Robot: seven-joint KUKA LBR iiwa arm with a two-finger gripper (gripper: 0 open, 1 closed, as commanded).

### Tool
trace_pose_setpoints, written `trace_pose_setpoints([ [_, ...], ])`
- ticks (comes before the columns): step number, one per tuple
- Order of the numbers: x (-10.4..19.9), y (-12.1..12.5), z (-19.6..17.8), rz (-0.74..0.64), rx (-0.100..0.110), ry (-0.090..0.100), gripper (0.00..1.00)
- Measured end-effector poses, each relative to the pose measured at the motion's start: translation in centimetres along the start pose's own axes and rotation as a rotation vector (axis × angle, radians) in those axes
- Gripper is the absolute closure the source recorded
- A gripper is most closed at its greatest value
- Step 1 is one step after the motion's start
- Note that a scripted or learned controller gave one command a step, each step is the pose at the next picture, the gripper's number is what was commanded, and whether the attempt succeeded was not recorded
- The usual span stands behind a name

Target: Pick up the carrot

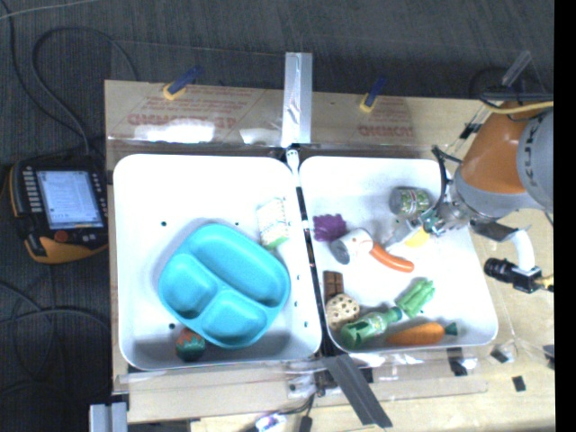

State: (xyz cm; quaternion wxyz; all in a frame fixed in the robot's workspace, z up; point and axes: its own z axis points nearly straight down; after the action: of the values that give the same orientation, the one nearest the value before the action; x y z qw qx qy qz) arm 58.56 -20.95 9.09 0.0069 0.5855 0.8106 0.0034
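Gripper (430,223) low in right bin (468,282), near its back right corner, just beside a silver can (412,201); can't tell its state. Carrot (416,334) lies at front wall, well apart. 2nd smaller carrot (392,258) mid-bin, closer.

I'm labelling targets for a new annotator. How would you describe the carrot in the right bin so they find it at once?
Start at the right bin and go to its near edge. The carrot lies flat along that edge, a long orange body with a green tip at its right end. Unlike the shorter orange piece mid-bin, which joins a white piece, this one sits just right of the green bottle.
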Motion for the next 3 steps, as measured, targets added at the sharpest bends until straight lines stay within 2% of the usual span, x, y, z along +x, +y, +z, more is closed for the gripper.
trace_pose_setpoints([
  [1,-0.4,1.8,0.0,0.235,0.007,0.015,0.0],
  [2,-1.0,4.9,0.2,0.333,0.007,0.008,0.0],
  [3,2.8,-1.0,0.1,0.354,0.008,0.0,0.0],
])
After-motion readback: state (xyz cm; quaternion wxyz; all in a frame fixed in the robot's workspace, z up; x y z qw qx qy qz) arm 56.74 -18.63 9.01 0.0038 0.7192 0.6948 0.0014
